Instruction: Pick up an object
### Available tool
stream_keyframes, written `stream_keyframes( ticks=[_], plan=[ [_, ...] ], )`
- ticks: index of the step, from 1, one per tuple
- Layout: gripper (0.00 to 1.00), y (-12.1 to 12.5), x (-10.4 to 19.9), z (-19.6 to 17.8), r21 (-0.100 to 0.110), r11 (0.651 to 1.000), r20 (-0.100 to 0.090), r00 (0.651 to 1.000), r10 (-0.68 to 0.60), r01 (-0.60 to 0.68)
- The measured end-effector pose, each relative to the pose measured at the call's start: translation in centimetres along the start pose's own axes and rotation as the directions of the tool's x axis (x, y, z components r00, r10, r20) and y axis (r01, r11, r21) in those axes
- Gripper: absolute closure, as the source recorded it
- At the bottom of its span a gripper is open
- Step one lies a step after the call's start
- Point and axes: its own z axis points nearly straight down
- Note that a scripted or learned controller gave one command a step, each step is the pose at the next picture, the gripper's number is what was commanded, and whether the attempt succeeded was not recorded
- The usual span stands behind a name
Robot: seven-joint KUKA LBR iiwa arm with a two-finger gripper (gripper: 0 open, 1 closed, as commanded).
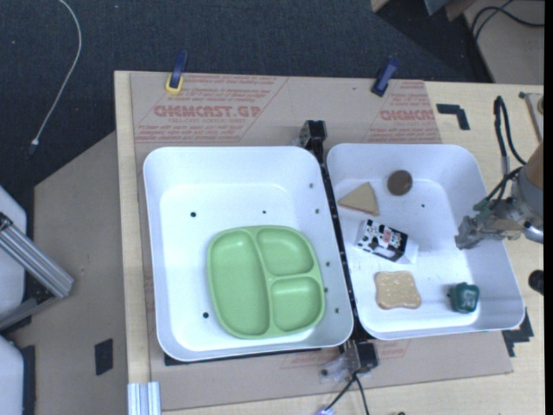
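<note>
The arm (529,199) was seen at the right edge of the view, with little of it inside the picture. A grey body was shown there, with dark cables looped above it. The wrist was directed leftward and slightly downward. The claw (467,233) was carried at its end, well to the right and at about mid-height of the view. The grey fingers (474,228) were pointed to the left. Nothing was seen held between them. Whether they were spread or closed could not be told, since the parts were small and blurred. The upper arm and the orange band were cut off by the frame.
</note>
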Motion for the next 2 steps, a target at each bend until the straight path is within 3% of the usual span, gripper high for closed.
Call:
stream_keyframes(
  ticks=[2],
  plan=[
    [1.0, 0.3, -0.4, -9.6, -0.007, 1.0, 0.003, 1.0, -0.002, 0.002]
  ],
)
